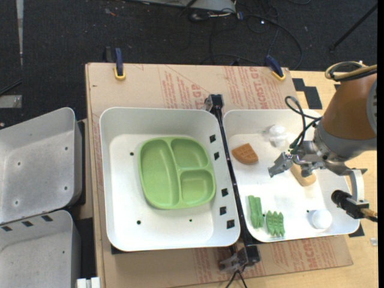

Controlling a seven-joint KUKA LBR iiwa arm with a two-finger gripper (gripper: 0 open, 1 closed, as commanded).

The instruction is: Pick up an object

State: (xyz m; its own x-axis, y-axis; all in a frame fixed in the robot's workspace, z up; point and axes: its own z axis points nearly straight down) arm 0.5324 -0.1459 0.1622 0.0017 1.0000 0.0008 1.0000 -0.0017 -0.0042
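The gripper (294, 165) is seen low over the right bin (258, 120); whether its fingers are spread or pressed together cannot be told. A tan object (306, 178) lies right beside it, partly hidden. An orange-brown piece (245, 153) lies to its left, a white object (277, 134) above, green pods (265, 216) below-left, a white ball (320, 219) below-right. Farther left, a green divided plate (177, 173) sits in the left bin (120, 131).
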